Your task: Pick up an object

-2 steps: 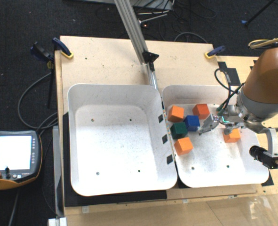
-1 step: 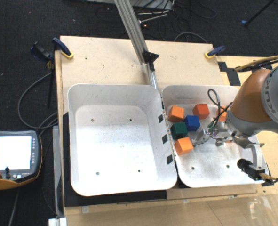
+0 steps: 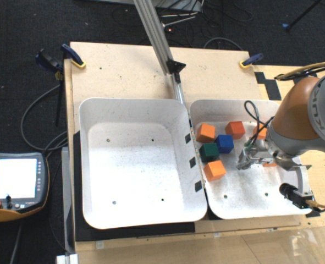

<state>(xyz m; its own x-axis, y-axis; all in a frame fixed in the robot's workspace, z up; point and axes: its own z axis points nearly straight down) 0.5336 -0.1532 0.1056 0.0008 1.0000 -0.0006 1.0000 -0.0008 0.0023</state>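
**Gripper low in the right bin, beside the blocks**

Over the right bin [image 3: 244,210] your gripper [image 3: 247,159] sits low, just to the right of the cluster of blocks. You cannot tell from this view whether its fingers are apart or together; the wrist and cabling hide them, and nothing shows between them, so treat the pick as not yet made.

The candidates lie close by. A blue block [image 3: 224,143] sits near the middle of the cluster, touching or nearly touching a green block [image 3: 209,151] on its left. One orange block [image 3: 214,170] lies below them, another [image 3: 206,131] above the green, and a redder one [image 3: 235,128] sits above the blue. A small orange patch shows by the wrist, but you cannot tell what it is.

To do this step well, choose a block with free sides. The lower orange block looks the most isolated, with bare floor below and to its right. The blue and green pair are too tightly set for a finger to slip between. Centre the gripper over your choice and line the fingers with its flat faces, so you don't nudge its neighbours.

The left bin [image 3: 96,147] plays no part.
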